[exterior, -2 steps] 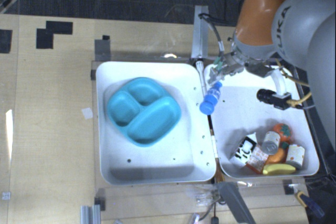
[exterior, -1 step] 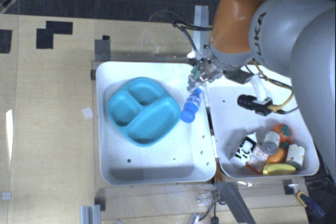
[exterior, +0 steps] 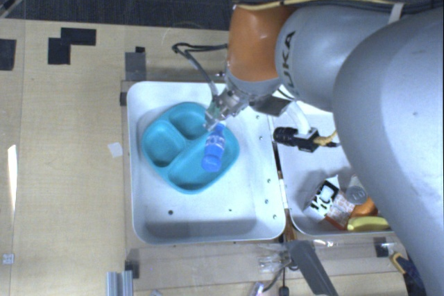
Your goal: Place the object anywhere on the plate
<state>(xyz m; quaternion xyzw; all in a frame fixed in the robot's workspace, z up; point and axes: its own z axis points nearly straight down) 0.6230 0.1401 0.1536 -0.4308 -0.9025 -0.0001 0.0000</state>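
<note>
A blue sectioned plate [exterior: 166, 145] lies in the left white bin [exterior: 208, 218]. A small blue bottle [exterior: 214, 149] hangs or rests over the plate's right compartment, its top right under my gripper [exterior: 216, 118]. The gripper reaches down from the orange-banded wrist above the plate's right side. The bottle's upper end meets the fingertips, and I cannot make out whether they still clasp it.
The right bin [exterior: 305, 222] holds a black-and-white package [exterior: 322, 199], a yellow banana-like thing [exterior: 368, 223] and an orange item [exterior: 362, 208] at its near end. The arm covers most of that bin. Black markers lie on the bench at far left.
</note>
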